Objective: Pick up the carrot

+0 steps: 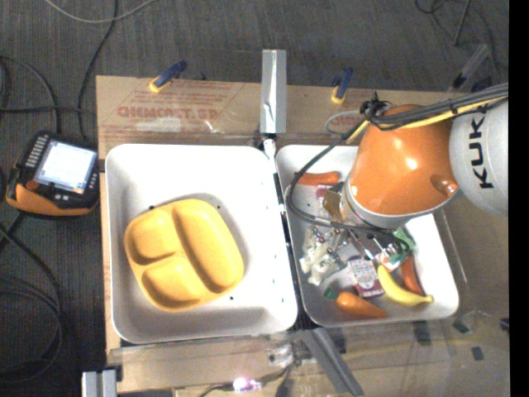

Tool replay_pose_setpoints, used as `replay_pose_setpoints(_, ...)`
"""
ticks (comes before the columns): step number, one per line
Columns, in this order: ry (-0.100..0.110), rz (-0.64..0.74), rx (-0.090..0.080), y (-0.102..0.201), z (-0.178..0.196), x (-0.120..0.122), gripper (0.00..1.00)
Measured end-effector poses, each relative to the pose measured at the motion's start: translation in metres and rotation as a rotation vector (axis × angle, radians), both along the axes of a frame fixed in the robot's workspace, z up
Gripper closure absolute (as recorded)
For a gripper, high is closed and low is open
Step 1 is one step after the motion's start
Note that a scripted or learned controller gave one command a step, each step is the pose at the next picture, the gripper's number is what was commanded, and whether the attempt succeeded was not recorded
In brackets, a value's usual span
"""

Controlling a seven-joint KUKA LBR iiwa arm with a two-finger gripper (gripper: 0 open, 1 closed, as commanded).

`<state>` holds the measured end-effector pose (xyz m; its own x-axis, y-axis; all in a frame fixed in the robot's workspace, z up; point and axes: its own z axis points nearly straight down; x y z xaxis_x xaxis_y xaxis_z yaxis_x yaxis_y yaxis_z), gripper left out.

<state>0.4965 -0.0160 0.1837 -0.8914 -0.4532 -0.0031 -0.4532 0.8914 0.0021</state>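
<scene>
Two shallow white bins sit side by side across the middle of the frame. The left bin (124, 304) carries a yellow divided plate (183, 252), lying flat in its lower left part. The right bin (446, 292) holds the clutter, and that is where we find the arm (405, 168), its orange band filling the bin's upper centre as it reaches in from the right edge of the frame.

The carrot (359, 303) lies on the floor of the right bin, along its lower edge, orange with a small green tip pointing left. Just to its right lies a banana (402, 286), and a red pepper-like piece (411, 275) lies against the banana's far side. Another orange-red item (319, 178) rests near the bin's upper left corner.

The gripper (335, 246) hangs beneath the wrist, over the middle of the right bin, above and slightly left of the carrot and apart from it. We cannot tell its state: cables and small objects crowd the view there. We see nothing that we could call held.

We judge the arm is poised low over the pile because the grasp is not yet made; the carrot's spot beside the banana and the bin wall leaves little room for approach.
</scene>
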Motion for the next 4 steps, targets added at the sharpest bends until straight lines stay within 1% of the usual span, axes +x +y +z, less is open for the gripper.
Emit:
replay_pose_setpoints(1,0.0,0.063,-0.002,-0.046,0.023,0.011,1.0)
replay_pose_setpoints(2,0.002,0.168,-0.001,-0.078,-0.082,0.001,1.0)
replay_pose_setpoints(3,-0.018,0.278,-0.007,-0.156,-0.09,0.067,1.0)
replay_pose_setpoints(4,-0.022,0.277,-0.004,-0.154,-0.081,0.068,1.0)
